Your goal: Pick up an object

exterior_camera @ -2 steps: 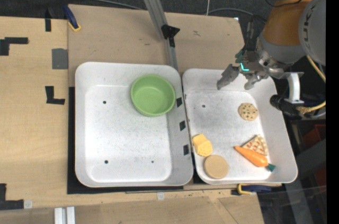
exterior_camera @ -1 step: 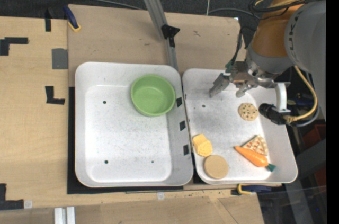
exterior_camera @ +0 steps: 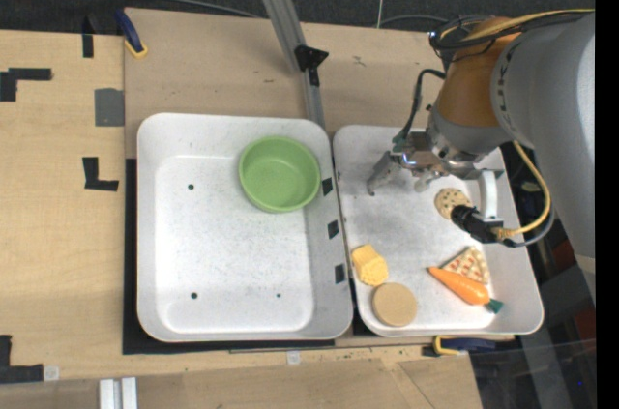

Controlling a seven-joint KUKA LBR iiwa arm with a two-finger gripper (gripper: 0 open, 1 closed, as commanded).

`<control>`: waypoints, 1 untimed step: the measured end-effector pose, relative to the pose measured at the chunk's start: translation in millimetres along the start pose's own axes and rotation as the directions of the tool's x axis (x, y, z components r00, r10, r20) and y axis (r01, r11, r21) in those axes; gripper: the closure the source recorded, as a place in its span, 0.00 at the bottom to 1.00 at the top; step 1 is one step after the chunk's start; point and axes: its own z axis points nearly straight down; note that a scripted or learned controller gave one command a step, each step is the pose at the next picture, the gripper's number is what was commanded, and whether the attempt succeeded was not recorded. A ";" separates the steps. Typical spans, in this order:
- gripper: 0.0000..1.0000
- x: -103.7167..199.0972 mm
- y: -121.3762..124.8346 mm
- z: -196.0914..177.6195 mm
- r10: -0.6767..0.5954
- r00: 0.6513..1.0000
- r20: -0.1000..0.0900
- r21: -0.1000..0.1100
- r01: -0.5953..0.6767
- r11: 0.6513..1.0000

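At the right of the frame the claw (exterior_camera: 398, 173) hangs over the upper part of the right bin (exterior_camera: 363, 146), its two dark fingers (exterior_camera: 379, 173) spread apart with nothing between them. Lower in that bin lie a cookie (exterior_camera: 448, 200) just right of the claw, a pizza slice (exterior_camera: 470, 263) touching a carrot (exterior_camera: 462, 286), and near the lower edge a yellow cracker (exterior_camera: 368, 264) beside a round tan biscuit (exterior_camera: 395, 305). A green bowl (exterior_camera: 280, 173) sits upright in the upper right of the left bin (exterior_camera: 193, 233) on the counter (exterior_camera: 58, 233)
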 end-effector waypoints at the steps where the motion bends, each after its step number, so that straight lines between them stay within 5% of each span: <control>1: 0.00 0.7 -0.2 29.5 0.000 1.000 0.001 -0.005 0.000 1.000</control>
